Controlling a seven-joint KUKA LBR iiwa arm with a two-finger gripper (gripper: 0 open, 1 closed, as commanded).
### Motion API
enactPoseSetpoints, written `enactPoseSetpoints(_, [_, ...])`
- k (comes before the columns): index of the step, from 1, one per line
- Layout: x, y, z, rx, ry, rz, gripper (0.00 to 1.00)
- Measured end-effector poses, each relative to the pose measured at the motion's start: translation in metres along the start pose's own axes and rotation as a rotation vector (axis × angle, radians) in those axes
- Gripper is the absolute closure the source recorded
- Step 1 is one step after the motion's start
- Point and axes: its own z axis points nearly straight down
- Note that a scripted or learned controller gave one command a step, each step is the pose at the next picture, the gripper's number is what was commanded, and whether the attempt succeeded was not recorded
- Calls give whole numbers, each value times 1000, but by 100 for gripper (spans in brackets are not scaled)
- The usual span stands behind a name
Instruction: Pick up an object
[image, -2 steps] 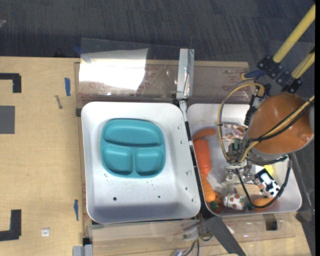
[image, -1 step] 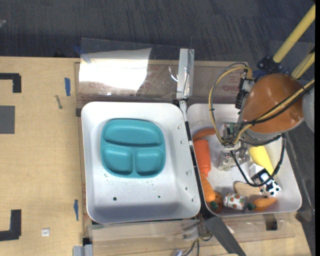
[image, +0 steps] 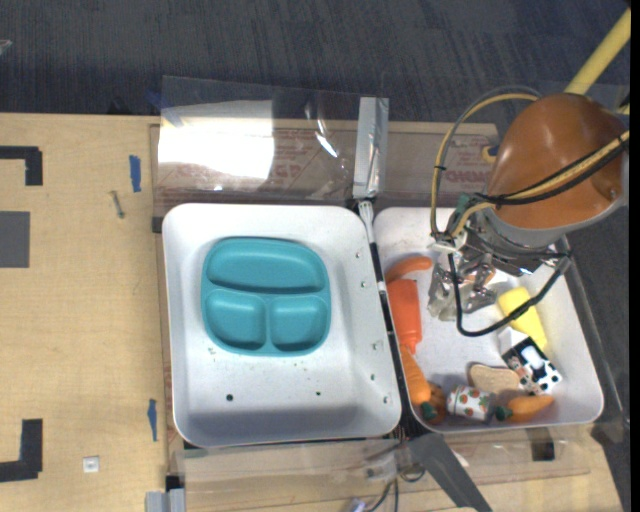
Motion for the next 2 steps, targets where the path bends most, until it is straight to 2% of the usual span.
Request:
enactPoseSetpoints(1, [35, -66, 5, -4, 1, -364, 100])
enactPoseSetpoints(2, [-56, -81, 2, -6, -2, -317, 100])
